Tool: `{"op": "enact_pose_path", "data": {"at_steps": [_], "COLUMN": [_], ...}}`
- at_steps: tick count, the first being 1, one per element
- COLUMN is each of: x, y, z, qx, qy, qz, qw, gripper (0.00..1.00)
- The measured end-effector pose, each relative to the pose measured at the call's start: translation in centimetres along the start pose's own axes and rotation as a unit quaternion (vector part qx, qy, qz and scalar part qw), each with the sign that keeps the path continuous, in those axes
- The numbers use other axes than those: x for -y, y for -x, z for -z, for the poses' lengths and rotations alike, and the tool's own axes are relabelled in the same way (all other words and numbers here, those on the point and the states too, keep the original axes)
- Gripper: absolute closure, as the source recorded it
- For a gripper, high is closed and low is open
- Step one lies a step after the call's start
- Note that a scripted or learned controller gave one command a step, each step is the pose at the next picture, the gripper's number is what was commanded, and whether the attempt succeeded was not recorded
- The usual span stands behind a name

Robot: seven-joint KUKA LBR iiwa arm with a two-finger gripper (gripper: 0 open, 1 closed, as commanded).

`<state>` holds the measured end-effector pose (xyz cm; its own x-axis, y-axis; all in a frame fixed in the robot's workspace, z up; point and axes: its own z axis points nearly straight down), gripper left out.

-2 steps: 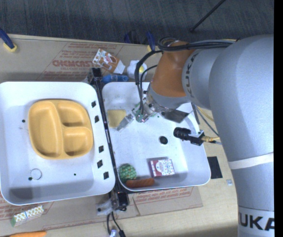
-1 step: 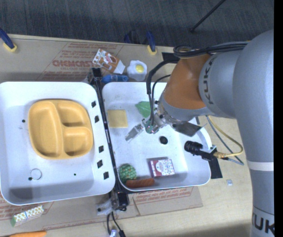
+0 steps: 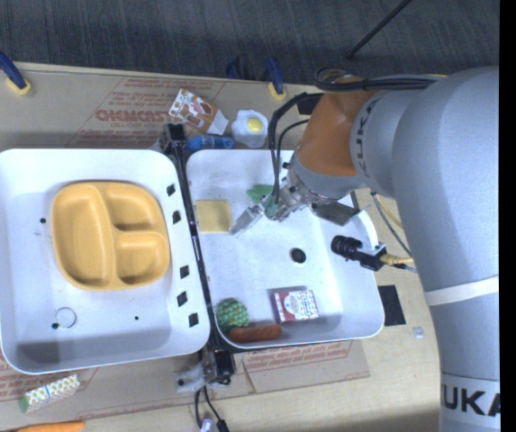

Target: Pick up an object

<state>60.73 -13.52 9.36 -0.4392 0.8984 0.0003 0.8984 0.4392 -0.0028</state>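
The arm (image 3: 420, 169) is filling the right of the frame, reaching leftward over the table (image 3: 131, 106). Two bins are sitting side by side: the left bin (image 3: 14, 268) is holding a yellow tray (image 3: 111, 234), and the right bin (image 3: 330, 282) is holding the loose things. The jaws (image 3: 256, 212) are hanging low over the upper middle of the right bin, just beside a yellow block (image 3: 212, 215) and near a green scrap (image 3: 259, 193). Whether the jaws are parted or clenched I cannot tell, since the view there is small and blurred, and nothing is showing between them. Along the bin's lower edge are lying a red box (image 3: 294, 305), a green ball (image 3: 232, 312) and a sausage (image 3: 256, 333).

Judging from this, the pick is not yet done: the things are all resting in the bin, and the grasp and lift are remaining. The yellow block looks the likeliest target.
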Motion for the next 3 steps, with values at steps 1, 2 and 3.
{"op": "enact_pose_path", "data": {"at_steps": [1,2,3], "x": [-0.1,-1.7,-1.5], "y": [7.9,0.5,-2.0], "z": [1.7,-0.2,-0.2], "qx": [0.001,0.000,-0.001], "qy": [0.001,0.000,0.000], "qz": [0.124,0.241,0.190], "qw": [0.9923,0.9706,0.9818], "gripper": [0.00,0.00,0.00]}}
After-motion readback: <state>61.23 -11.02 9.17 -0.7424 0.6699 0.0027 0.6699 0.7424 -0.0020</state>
